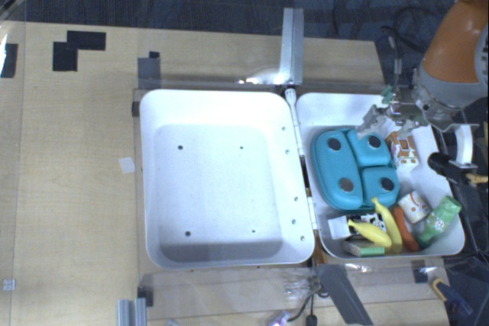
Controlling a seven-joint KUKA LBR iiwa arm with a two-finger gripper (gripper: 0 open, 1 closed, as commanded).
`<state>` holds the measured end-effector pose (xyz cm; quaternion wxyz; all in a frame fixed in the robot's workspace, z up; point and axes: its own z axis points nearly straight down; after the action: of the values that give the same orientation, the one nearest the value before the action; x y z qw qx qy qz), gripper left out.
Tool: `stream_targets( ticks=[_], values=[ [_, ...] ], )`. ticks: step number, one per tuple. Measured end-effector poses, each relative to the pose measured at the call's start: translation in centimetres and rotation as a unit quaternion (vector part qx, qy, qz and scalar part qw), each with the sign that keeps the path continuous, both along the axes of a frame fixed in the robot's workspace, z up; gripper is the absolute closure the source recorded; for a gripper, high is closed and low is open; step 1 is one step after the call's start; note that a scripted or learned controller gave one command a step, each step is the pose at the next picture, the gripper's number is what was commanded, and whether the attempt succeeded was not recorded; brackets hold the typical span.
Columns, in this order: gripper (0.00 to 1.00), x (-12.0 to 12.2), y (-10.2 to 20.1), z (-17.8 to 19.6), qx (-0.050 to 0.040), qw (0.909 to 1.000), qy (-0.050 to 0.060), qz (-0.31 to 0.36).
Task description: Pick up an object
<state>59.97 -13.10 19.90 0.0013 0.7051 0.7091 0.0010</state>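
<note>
Landmark: I place everything against the right bin (306, 126), the one of the two white bins on the table (69, 187) that holds all the objects.
Teal tray: a sectioned teal tray (356, 168) lies flat in the middle of the right bin; its long axis runs from the bin's far wall toward its near wall, leaning slightly to the right as it nears me.
Banana: a yellow banana (387, 223) lies just past the tray's near right corner, its long axis slanting from the tray down toward the bin's near right corner.
Near clutter: a small yellow and black item (367, 230) sits beside the banana at the bin's near wall, an orange piece (407, 234) lies just right of the banana, and a green packet (441, 216) leans in the near right corner.
Right side: a white and orange carton (403, 150) lies along the tray's right edge, toward the bin's far right.
Hand: the hand (386, 118) is over the far right part of the bin, above the tray's far right corner; I cannot tell whether it is released or clenched.
Tray versus hand: most of the tray lies to the near left of the hand.
Left bin: the left bin (218, 175) sits touching the right bin's left wall.
</note>
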Motion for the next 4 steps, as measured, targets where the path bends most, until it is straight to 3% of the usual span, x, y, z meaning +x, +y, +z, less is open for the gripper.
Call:
stream_targets(
  ticks=[1,2,3,4],
  values=[
    [0.0,-7.7,-2.1,-1.2,-0.0003,0.9999,-0.001,-0.016],
    [0.0,-11.1,-3.3,-9.0,-0.0002,1.0,0.0,0.009],
    [0.0,-10.6,1.0,-10.2,0.0032,0.9532,-0.01,-0.302],
    [0.0,-7.4,-3.2,-9.7,0.0158,0.8711,0.002,-0.491]
  ],
)
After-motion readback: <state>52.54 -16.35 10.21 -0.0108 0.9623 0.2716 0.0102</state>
